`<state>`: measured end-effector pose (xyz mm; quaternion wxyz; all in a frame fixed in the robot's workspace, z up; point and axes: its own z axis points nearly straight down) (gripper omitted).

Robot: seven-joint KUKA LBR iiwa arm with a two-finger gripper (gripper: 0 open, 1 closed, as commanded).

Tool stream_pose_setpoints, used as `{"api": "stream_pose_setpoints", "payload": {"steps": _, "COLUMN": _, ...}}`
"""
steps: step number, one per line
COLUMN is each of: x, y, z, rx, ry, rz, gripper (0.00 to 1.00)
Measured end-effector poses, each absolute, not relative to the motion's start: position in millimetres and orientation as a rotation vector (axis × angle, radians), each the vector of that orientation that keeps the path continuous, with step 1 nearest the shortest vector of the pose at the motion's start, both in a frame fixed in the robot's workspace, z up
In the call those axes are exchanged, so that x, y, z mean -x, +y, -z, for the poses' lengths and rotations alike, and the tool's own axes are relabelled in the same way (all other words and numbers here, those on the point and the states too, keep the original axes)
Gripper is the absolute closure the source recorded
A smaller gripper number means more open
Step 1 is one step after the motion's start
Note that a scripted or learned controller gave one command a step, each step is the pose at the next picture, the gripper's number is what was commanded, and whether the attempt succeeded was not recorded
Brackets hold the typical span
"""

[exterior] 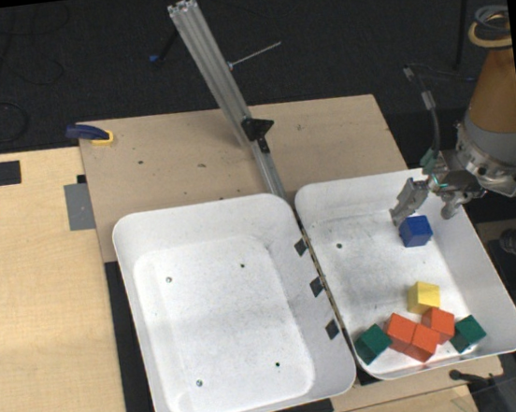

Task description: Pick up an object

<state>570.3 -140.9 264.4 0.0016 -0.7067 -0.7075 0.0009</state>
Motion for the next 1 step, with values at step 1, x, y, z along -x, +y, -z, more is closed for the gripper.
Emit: {"api": "stream_pose_setpoints", "payload": {"steps": 1, "x": -570.2, "y": -141.6, "z": -264.5, "rx": 2.221, "ry": -2.218, "rz": -0.002, "gripper": 0.00}}
